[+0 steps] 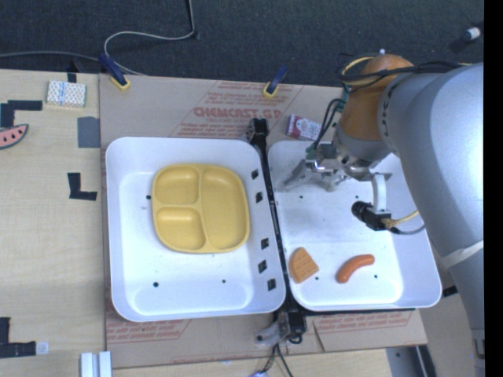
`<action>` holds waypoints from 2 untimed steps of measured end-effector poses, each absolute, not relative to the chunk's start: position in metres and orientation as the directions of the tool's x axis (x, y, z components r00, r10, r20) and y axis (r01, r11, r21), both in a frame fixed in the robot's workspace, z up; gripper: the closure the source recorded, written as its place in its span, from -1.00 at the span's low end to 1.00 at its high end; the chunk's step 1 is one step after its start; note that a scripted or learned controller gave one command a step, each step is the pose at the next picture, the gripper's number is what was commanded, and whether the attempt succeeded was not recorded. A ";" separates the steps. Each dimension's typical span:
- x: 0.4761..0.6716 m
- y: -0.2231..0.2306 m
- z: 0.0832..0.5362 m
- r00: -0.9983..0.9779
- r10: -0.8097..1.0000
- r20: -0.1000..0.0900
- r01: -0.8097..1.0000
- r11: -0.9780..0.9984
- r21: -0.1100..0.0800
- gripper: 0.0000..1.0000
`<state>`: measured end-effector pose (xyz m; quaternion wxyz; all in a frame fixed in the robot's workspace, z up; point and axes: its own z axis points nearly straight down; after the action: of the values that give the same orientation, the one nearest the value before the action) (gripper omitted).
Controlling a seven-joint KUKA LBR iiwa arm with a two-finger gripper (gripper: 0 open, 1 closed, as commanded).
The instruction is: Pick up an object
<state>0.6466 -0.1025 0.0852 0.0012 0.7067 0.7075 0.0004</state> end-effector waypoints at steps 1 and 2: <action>0.581 -0.104 0.086 -0.001 1.000 -0.001 1.000 0.001 0.001 -1.00; 0.613 -0.095 0.085 -0.001 1.000 -0.001 1.000 0.001 0.002 -1.00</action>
<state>0.6130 -0.0948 0.0854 0.0009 0.7068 0.7074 0.0002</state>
